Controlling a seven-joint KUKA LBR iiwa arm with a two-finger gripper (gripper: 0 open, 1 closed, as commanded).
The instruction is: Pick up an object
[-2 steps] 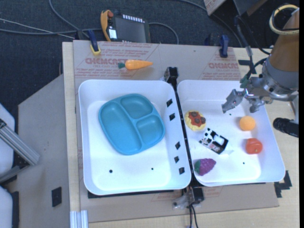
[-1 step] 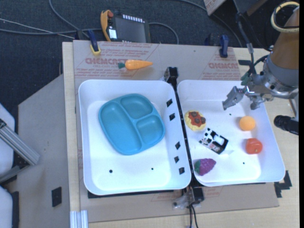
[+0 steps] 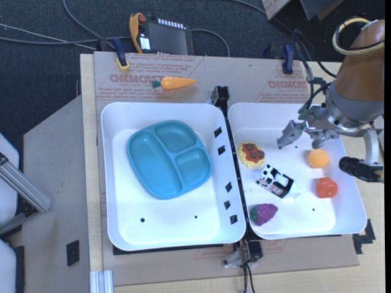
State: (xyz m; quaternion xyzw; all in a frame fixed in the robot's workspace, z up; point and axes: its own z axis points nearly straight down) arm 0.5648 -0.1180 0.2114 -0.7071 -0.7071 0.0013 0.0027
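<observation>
The right bin (image 3: 348,224) holds an orange ball (image 3: 317,159), a red tomato-like toy (image 3: 327,188), a yellow and red toy (image 3: 252,154), a black and white toy (image 3: 275,181) and a purple grape cluster (image 3: 264,212). My gripper (image 3: 303,137) hovers over the bin's upper part, just above and left of the orange ball. Its grey fingers (image 3: 289,136) are spread open and hold nothing between them.
The left bin (image 3: 116,212) carries a blue divided plate (image 3: 170,158). A toy carrot (image 3: 173,83) lies on the board behind the bins. Clamps sit at the back edge (image 3: 121,57). A black divider with clips (image 3: 227,163) separates the bins.
</observation>
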